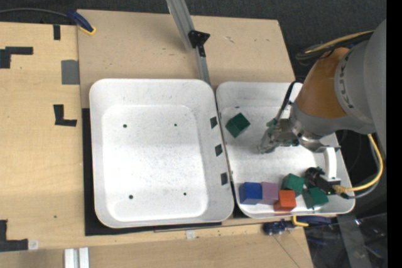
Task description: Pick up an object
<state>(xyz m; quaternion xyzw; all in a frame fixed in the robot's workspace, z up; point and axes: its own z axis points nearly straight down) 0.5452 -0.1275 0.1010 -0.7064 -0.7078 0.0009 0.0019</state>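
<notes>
Tool (269,142) hangs low over the right bin (251,92), its dark fingers bunched in a blur; whether they are spread or pressed together cannot be told, and nothing shows between them. Just to its left, apart from it, a green block (237,125) lies tilted on the bin floor. Below it, along the bin's near edge, sit a blue block (251,192), a pale purple block (269,192), an orange block (286,199) and two green ones (293,182) (315,198), partly overlapping and hard to separate. Left bin (151,154) lies well off to the tool's left on the desk (38,135).
</notes>
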